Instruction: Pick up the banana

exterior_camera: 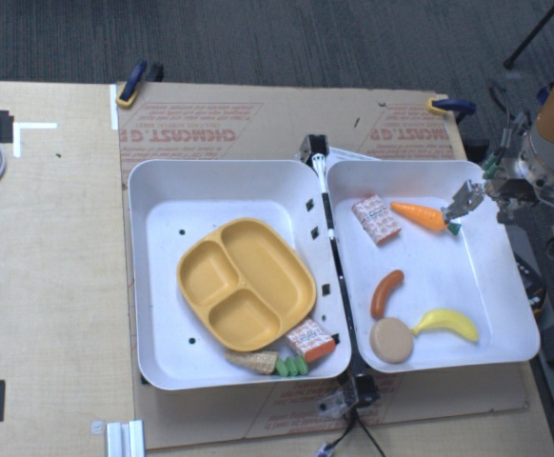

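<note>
The tool (pixel 465 201) hangs over the far right corner of the right-hand shallow white bin (pixel 505 265), just beside the leafy end of an orange plastic carrot (pixel 419 216); whether it is open or closed cannot be told. The curved yellow plastic banana (pixel 447 325) lies well apart from it, near the bin's front right corner, beside a round tan cookie (pixel 391 340). A red sausage (pixel 385 293) lies just behind the cookie.
</note>
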Controlling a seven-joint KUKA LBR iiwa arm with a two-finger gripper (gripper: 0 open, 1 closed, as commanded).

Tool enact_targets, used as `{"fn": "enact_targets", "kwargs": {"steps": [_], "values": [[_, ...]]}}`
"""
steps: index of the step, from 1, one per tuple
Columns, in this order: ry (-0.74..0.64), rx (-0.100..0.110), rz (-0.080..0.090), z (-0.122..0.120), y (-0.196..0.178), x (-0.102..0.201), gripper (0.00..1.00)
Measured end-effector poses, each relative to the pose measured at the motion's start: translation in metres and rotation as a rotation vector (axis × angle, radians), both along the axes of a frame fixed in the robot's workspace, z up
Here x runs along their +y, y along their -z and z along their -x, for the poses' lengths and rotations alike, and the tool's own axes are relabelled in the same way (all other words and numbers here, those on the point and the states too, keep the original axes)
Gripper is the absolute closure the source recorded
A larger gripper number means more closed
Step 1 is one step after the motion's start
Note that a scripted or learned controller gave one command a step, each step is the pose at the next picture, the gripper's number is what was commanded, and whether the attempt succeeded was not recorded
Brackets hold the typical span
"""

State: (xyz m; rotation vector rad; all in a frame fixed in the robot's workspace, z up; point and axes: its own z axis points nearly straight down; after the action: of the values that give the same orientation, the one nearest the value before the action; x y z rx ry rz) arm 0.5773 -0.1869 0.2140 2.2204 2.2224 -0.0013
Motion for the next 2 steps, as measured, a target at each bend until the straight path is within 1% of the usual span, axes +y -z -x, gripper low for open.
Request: {"fn": "enact_targets", "kwargs": {"steps": [1, 2], "values": [[-0.202, 0.0, -0.001, 0.047, 0.122, 0.013, 0.0], [-0.304, -0.001, -0.001, 0.1, 0.122, 0.034, 0.0]]}}
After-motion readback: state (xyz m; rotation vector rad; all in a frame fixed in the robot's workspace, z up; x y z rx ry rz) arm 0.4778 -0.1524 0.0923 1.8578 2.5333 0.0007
